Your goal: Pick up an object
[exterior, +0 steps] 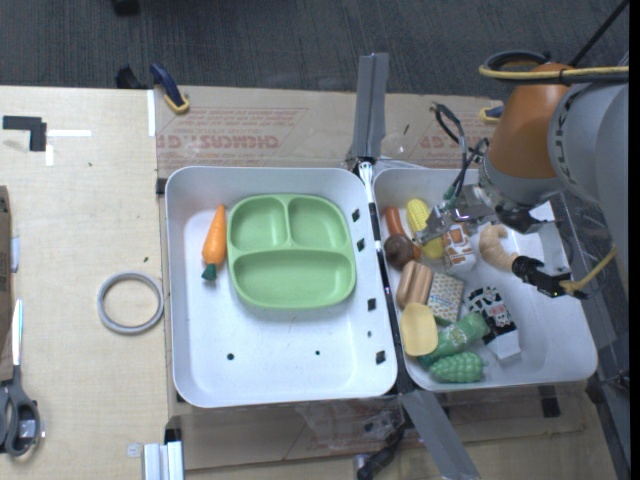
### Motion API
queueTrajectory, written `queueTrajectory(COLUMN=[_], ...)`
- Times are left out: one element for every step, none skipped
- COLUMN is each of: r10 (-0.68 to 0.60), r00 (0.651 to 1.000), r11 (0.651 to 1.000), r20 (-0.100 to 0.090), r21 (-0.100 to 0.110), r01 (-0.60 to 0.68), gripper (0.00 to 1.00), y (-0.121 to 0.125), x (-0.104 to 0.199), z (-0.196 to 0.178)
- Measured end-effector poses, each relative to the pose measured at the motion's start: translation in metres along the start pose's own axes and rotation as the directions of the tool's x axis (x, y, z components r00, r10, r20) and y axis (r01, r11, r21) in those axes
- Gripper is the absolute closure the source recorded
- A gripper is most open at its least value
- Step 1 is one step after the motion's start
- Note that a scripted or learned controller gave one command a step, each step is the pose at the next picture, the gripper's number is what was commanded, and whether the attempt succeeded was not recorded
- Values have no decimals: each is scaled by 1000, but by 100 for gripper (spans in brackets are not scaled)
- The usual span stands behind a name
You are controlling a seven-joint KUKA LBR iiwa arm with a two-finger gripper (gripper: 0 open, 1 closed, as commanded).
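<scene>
Pincer (447, 223) is seen low in the right bin (560, 368), above the crowded toy food near a yellow piece (417, 214) and a small white carton (460, 249); whether it is apart or together cannot be told. No object is seen between it. For a good grasp, one item standing free at the pile's edge should be chosen, and the descent should be made straight. In the left bin (290, 368) a green divided plate (292, 251) and a toy carrot (214, 239) are lying. A grey ring (131, 302) is on the worktop (70, 248).
</scene>
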State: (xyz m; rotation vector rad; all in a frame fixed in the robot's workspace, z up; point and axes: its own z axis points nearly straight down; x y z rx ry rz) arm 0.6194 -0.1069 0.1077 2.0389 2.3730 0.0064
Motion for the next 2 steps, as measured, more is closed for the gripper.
queueTrajectory(r10=[-43, 40], r00=[999, 999], r11=[999, 999], r20=[-5, -6], r21=[9, 13], r01=[43, -40], gripper=[100, 100], y=[-78, -48], x=[-51, 1], z=[2, -129])
